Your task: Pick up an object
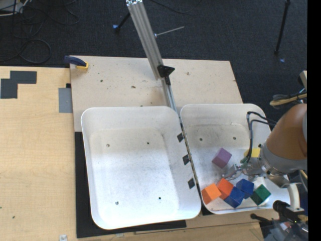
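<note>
The right bin (215, 115) holds several small blocks near its front right corner. A purple cube (221, 158) lies apart from the others, toward the middle. Two orange blocks (211, 193) (225, 187), two blue blocks (245, 186) (234, 198) and a green block (261, 194) are packed together at the front rim. A small yellow piece (256, 152) shows by the arm's wrist. My gripper (234, 172) is low inside this bin, just right of and below the purple cube and directly above the orange and blue cluster. Nothing is visibly held in it.
The left bin (100, 124) sits beside the right one, with black clips (185, 159) along the shared wall. A slanted aluminium rail (148, 39) rises behind the bins. The arm's orange band (288, 134) overhangs the right bin's right rim.
</note>
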Tool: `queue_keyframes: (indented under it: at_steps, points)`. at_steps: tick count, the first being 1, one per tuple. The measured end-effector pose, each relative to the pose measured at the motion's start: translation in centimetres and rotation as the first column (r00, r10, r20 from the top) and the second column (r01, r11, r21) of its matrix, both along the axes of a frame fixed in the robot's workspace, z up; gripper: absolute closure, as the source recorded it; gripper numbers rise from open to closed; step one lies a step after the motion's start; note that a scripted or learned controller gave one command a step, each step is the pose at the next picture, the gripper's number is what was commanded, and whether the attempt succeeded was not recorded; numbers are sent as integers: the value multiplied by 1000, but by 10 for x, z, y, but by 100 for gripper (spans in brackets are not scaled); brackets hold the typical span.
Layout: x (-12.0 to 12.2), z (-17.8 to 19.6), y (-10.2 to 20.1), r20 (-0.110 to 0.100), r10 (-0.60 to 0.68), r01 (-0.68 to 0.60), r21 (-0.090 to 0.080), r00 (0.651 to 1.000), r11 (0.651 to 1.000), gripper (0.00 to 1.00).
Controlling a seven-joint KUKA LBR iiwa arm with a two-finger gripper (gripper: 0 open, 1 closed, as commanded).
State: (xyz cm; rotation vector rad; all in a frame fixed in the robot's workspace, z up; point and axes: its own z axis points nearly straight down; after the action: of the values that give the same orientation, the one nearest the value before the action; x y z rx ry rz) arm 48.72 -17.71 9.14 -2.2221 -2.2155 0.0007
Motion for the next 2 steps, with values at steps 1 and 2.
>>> queue_keyframes:
  at_steps: [1, 2]
  points:
    - [0, 10, -1, -1, -5, 5, 2, 1000, 1000, 100]
    - [1, 72, -6, 6, 4, -4, -3, 1000, 1000, 100]
